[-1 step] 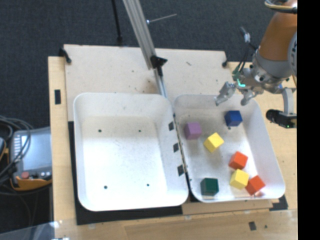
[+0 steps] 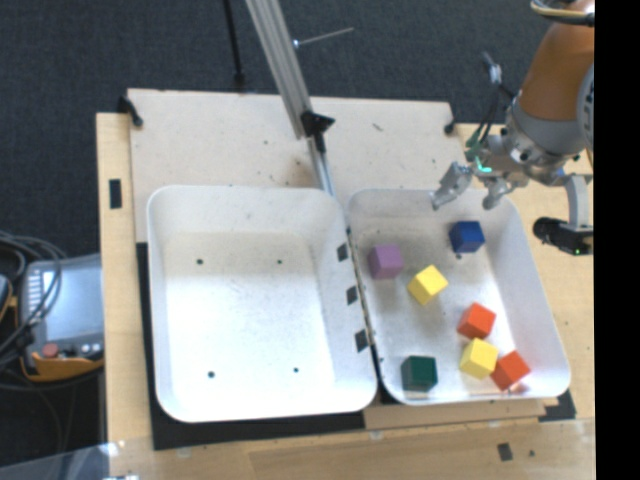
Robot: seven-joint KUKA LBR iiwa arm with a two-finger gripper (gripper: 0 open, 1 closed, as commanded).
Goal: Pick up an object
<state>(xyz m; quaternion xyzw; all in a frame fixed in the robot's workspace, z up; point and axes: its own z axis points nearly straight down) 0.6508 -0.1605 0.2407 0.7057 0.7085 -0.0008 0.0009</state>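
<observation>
Just below pincer (image 2: 467,191): blue cube (image 2: 466,236), apart | fingers apparently spread, nothing held

The gripper (image 2: 468,190) hangs with fingers spread over the far edge of the right bin (image 2: 540,298), nothing between them. Just below the jaws sits the blue cube (image 2: 466,236), with bare bin floor on either side of it. Further on from the jaws, the purple cube (image 2: 386,260) and a yellow cube (image 2: 428,284) stand apart with gaps around them. Farthest from the jaws, an orange cube (image 2: 477,320), another yellow cube (image 2: 479,357) and a red cube (image 2: 511,369) crowd together, leaving little room between. The green cube (image 2: 419,372) sits near the bin's near wall.
</observation>
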